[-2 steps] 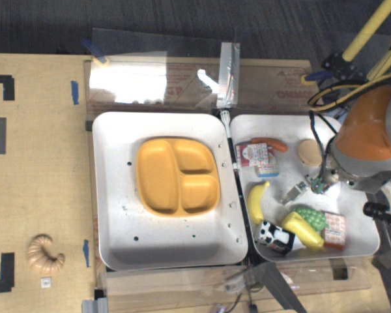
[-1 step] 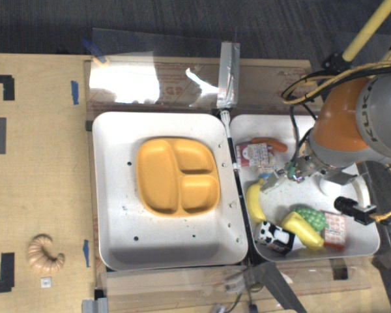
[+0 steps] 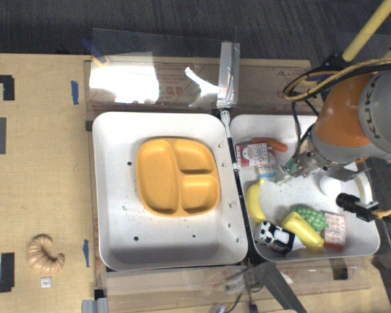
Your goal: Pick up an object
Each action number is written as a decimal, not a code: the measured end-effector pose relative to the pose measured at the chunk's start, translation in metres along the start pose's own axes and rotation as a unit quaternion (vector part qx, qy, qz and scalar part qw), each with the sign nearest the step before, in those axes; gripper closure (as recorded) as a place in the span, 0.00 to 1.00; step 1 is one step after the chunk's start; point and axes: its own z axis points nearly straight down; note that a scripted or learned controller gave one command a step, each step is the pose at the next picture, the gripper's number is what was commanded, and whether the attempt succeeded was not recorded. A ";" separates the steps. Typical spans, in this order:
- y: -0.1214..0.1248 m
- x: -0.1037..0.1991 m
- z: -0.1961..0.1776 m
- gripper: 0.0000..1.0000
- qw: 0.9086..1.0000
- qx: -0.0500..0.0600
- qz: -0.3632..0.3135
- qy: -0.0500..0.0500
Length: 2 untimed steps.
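Camera view, arm: you see the grey arm with its orange band enter from the right edge and bend over the right bin (image 3: 371, 243), wrist in the upper right of the frame.
Camera view, gripper: the gripper (image 3: 293, 168) sits low over the upper middle of that bin; you cannot tell from here whether it is parted or closed, and nothing is seen held.
Camera view, nearest objects: a small red-and-white packet (image 3: 254, 153) lies just to its left; a banana (image 3: 254, 201) lies just below and left, long axis running top to bottom of the frame.
Camera view, further objects: a yellow piece (image 3: 304, 230) with a green knobbly toy (image 3: 313, 217) behind it, a black-and-white toy (image 3: 274, 235), and a small box (image 3: 334, 230) crowd the bin's lower part.
Camera view, left bin: the left bin (image 3: 111, 175) carries an orange divided tray (image 3: 177, 175).
Camera view, outside: a tan curled toy (image 3: 45, 253) rests on the bench at lower left.
Judgement: you likely face a short shift toward the frame's lower left for the banana, crossing its long axis.
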 end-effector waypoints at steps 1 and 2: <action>0.000 0.000 0.001 0.00 1.000 0.001 0.000 0.000; 0.036 0.074 -0.087 0.00 0.994 0.003 -0.110 0.005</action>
